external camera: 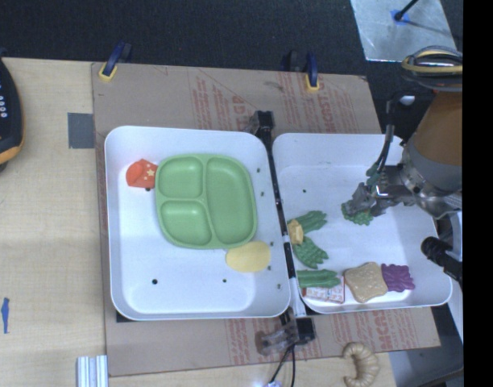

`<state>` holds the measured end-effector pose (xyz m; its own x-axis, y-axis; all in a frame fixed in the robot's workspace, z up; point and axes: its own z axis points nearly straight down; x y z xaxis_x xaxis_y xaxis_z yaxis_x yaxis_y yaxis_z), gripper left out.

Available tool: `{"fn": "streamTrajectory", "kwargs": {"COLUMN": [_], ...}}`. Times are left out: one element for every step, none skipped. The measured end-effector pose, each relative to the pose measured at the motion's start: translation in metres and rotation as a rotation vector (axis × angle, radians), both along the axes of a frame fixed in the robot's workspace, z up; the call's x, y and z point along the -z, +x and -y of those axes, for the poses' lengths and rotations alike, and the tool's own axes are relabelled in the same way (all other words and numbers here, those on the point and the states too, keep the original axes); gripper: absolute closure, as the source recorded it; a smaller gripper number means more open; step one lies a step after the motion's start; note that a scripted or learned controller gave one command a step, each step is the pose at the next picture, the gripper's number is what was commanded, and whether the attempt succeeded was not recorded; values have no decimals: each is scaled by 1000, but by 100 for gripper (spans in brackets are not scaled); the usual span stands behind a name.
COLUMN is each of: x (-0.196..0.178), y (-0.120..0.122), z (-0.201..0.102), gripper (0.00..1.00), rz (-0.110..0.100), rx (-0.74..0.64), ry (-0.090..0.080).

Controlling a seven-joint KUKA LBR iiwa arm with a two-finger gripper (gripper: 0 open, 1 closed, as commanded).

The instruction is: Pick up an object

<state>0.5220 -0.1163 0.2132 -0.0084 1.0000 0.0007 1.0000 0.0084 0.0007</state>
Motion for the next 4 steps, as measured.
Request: {"fn": "streamTrajectory", "kwargs": {"x": [-26, -25, -48, 58], "y": [3, 3, 16, 30], "z": [-52, -50, 4, 74], "gripper": [100, 0, 0, 0], "rz": [-2, -3, 0, -9], "rx": [1, 4, 9, 8], "ry": [0, -1, -3, -2]}}
